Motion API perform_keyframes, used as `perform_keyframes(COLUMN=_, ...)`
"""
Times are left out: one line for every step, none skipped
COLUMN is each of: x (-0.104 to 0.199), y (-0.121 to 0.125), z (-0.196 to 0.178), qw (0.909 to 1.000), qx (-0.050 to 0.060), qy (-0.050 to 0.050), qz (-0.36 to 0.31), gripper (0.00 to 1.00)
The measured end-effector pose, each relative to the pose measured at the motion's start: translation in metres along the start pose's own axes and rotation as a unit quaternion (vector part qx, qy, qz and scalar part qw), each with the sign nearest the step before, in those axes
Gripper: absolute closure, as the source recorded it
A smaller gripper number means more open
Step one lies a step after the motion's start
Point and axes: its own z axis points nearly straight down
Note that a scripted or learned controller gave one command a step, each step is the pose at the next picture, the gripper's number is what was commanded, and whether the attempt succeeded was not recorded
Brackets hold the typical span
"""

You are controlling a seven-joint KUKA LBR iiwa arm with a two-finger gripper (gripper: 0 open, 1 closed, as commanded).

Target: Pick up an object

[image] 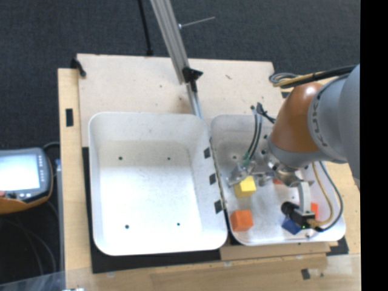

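Note:
My gripper hangs low over the middle of the right bin, under the orange-banded wrist. A yellow block lies directly beneath it, touching or nearly touching the gripper's tip. An orange block rests nearer the front of the same bin, beside the wall between the bins. A blue block lies at the bin's front right, and a small red piece shows partly behind the arm's hardware. The arm hides the back right of this bin.
The left bin stands alongside, its white floor showing a few dark specks. A slanted aluminium post rises behind the bins. A small screen device sits off the bench at the left.

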Motion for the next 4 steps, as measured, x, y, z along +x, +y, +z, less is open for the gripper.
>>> perform_keyframes(x=-0.002, y=0.058, z=0.019, qw=1.0, qx=-0.007, qy=-0.001, qz=-0.002, gripper=0.0)
perform_keyframes(x=-0.043, y=0.095, z=0.016, qw=1.0, qx=-0.008, qy=-0.002, qz=0.0, gripper=0.0)
perform_keyframes(x=-0.041, y=0.094, z=0.017, qw=1.0, qx=-0.006, qy=-0.002, qz=-0.002, gripper=0.0)
perform_keyframes(x=-0.005, y=0.028, z=-0.007, qw=1.0, qx=-0.004, qy=-0.001, qz=-0.001, gripper=0.0)
